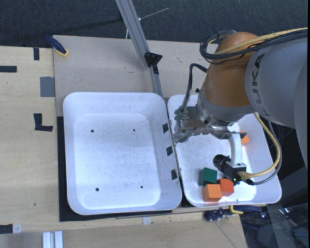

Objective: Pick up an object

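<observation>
The right white bin (pixel 263 190) holds a green block (pixel 207 176) near its front, with an orange block (pixel 213 192) just in front of it and a red-orange block (pixel 227 185) beside that. A small orange piece (pixel 244 138) peeks out from under the arm further back. My gripper (pixel 182 127) hangs low over the bin's left part, close to the wall shared with the other bin, up and to the left of the blocks. Nothing shows in it. The grey and orange wrist hides the back of the bin.
The left white bin (pixel 72 138) lies beside the right one. A slanted metal pole (pixel 137 30) runs down to a black clamp (pixel 153 59) behind the bins. A blue and yellow tool (pixel 57 45) lies at the bench's far left corner.
</observation>
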`<state>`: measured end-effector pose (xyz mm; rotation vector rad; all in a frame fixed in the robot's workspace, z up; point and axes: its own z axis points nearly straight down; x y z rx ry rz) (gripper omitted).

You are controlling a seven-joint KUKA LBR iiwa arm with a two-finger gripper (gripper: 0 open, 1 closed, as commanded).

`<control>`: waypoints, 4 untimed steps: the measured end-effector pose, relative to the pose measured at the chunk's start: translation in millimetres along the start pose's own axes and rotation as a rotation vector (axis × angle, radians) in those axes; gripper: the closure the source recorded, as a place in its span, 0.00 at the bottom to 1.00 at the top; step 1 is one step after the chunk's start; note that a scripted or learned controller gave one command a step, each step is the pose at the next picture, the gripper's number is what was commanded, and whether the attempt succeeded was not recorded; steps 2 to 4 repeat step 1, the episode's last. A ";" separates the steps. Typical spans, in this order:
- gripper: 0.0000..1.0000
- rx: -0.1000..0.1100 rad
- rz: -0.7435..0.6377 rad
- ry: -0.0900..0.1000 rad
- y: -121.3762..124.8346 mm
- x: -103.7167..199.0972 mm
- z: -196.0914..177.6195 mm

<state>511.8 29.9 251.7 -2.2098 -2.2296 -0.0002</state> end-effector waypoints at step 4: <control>1.00 0.002 0.000 0.000 -2.4 63.8 3.1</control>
